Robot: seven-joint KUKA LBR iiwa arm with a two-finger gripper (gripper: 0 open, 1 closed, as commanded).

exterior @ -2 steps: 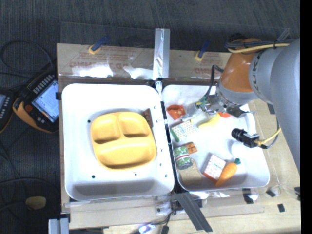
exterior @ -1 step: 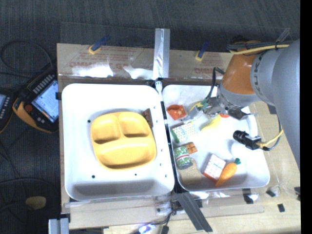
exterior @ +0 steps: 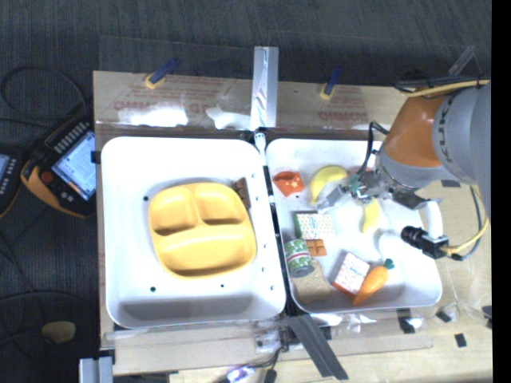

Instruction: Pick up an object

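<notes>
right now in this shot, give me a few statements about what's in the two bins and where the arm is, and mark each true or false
1. A yellow divided tray lies in the left bin. True.
2. The carrot lies in the left bin. False: it lies in the right bin, near its front right corner.
3. The gripper is over the right bin, beside the banana. True.
4. The small green can stands beside the right bin's left wall. True.
5. The red object sits on the yellow tray. False: it lies in the right bin, left of the banana.
</notes>
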